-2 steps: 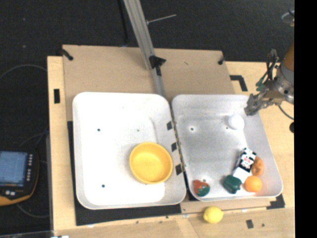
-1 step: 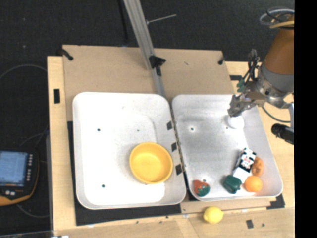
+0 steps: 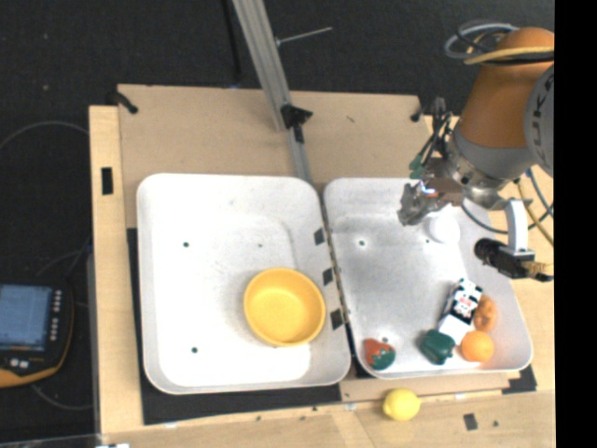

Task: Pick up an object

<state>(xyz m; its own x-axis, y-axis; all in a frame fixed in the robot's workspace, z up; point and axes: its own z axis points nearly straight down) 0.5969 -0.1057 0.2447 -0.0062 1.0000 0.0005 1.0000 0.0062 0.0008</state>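
You are looking down on two white bins sitting side by side on the bench. The arm is reaching in from three o'clock, its orange band showing above the wrist, and the gripper is hanging over the right bin near that bin's twelve o'clock edge. You cannot tell from this angle how the gripper is set, and nothing is showing in its grasp.

The things you could pick are lying well away from it, gathered along the right bin's five and six o'clock side. A black-and-white toy is lying tilted there, with a small brownish piece just beside it at its three o'clock. An orange ball is sitting below those two, and a dark green piece is resting just beside the ball at its nine o'clock. Further toward the bin's seven o'clock corner, a red and green item is lying against the wall.

In the left bin, a yellow bowl is sitting upright toward four o'clock, close to the divide between the bins. Outside the bins, a yellow ball is resting on the bench, just past the right bin's six o'clock rim.
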